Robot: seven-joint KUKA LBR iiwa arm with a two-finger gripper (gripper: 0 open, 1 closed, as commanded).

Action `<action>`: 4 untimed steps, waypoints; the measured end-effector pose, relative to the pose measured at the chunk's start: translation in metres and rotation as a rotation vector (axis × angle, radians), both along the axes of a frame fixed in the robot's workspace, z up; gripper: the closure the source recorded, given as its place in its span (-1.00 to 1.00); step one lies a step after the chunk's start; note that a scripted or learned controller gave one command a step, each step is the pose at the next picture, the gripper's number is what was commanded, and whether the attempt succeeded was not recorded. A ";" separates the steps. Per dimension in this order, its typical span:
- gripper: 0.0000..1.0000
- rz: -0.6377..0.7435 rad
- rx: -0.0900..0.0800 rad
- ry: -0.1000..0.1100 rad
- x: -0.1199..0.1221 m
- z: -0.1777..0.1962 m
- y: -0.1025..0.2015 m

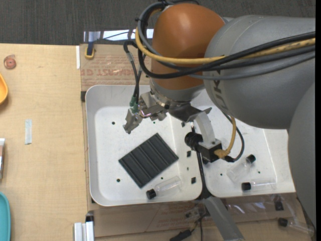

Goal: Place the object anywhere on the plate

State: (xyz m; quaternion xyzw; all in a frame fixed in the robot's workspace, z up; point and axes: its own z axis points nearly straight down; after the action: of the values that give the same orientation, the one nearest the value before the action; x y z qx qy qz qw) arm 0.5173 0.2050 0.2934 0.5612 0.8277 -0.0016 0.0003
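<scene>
Plate (148, 159), dark and ribbed, lies at five o'clock just below the gripper (131, 120), whose closure I cannot tell. Clear tubes rest at six (163, 188) and, in the other bin (281, 149), four o'clock (242, 167); likely candidates.

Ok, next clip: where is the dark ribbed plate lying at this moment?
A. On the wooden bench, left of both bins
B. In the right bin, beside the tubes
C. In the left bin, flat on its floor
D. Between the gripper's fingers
C. The dark ribbed plate lies flat on the floor of the left bin, below the gripper, with a clear tube near its lower corner.
</scene>
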 end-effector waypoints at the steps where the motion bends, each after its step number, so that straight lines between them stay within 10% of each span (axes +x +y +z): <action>1: -1.00 -0.443 -0.002 -0.001 0.071 0.071 0.004; 2: 1.00 -0.443 -0.006 0.002 0.072 0.078 0.003; 3: 1.00 -0.049 0.000 0.003 -0.019 -0.026 0.009; 4: 1.00 -0.181 0.000 0.002 -0.040 -0.010 -0.074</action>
State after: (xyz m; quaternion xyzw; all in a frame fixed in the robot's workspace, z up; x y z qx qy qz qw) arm 0.4778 0.1307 0.2837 0.6338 0.7735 -0.0021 -0.0006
